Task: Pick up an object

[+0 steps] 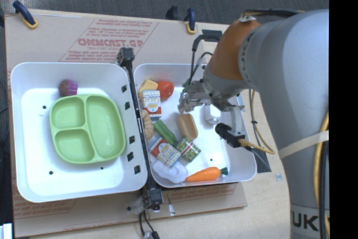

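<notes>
Reaching in from the right with the grey arm (291,92) and hanging the gripper (189,102) over the right bin (238,168), near the upper middle of it. Not being able to tell whether the gripper is wide or narrow, as it is being seen from above and its tip is blurred against the white floor. Seeing nothing clearly between its tips.

Finding a tan bread roll (187,126) lying on the bin floor just below the gripper in the view, close to it; touching or apart, not being able to say. Finding beside the roll, to the left, a green cucumber (165,131) lying at a slant, and lower a small green can (189,150) next to a red and white packet (163,153). Noting a carrot (204,174) lying along the near wall, beside a white crumpled piece (169,172). Noting also a red tomato (165,88) and a yellow carton (150,99) standing together in the far left corner.

Seeing in the left bin (17,81) a green divided plate (86,127) and, just beyond its far edge, a small purple object (68,87). Resting both bins on a printed cardboard sheet (84,31) on the bench (263,198).
</notes>
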